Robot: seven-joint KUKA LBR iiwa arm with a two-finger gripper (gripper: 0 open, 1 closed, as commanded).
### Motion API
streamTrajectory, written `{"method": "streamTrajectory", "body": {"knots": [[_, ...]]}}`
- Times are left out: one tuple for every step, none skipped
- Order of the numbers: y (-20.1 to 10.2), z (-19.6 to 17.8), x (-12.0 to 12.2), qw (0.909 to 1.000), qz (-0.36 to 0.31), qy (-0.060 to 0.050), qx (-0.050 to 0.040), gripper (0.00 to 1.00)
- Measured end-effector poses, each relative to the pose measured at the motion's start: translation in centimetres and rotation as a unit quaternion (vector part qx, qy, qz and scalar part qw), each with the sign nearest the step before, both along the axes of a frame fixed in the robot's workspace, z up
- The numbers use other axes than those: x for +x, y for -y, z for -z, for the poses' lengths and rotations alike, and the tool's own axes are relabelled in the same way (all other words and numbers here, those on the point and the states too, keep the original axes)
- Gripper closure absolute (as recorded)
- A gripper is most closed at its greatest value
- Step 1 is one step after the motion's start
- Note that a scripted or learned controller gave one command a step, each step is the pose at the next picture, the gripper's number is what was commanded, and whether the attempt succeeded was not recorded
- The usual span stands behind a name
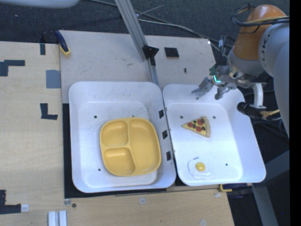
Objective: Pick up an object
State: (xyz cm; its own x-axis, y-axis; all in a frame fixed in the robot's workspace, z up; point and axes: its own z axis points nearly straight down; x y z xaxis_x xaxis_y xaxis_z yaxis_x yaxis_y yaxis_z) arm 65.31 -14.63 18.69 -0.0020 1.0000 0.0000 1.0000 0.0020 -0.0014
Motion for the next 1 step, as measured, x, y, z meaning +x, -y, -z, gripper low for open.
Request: {"method": "streamTrajectory", "body": {"knots": [[0.00, 0.00, 0.00, 1.0000, 0.000, 0.000, 0.0000, 0.00]]}}
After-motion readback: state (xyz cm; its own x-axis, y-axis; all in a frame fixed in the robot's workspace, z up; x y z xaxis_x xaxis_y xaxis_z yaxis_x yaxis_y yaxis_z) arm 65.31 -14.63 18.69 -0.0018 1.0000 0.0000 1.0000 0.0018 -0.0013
